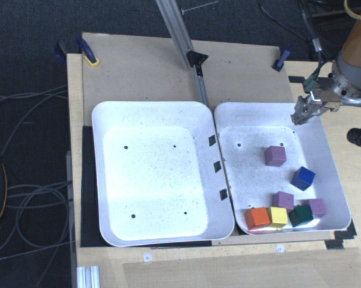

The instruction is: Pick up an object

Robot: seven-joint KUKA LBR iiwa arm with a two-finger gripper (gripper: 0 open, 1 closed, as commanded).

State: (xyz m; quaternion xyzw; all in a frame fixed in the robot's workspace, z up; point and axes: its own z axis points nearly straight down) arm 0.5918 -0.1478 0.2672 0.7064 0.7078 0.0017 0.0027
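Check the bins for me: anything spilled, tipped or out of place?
Nothing stands out. All the blocks lie inside the right bin: a purple block and a blue block apart, the rest huddled in its near corner. The gripper hangs over that bin's far edge.

Two white bins (150, 116); blocks: three purple (275, 155), one each blue (303, 177), orange (258, 218), yellow (278, 216), green (300, 215).

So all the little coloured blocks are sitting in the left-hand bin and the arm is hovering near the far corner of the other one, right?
Not quite. The camera view shows the blocks, such as the blue block and the orange block, in the right bin, not the left bin. The gripper does hover near that right bin's far corner.
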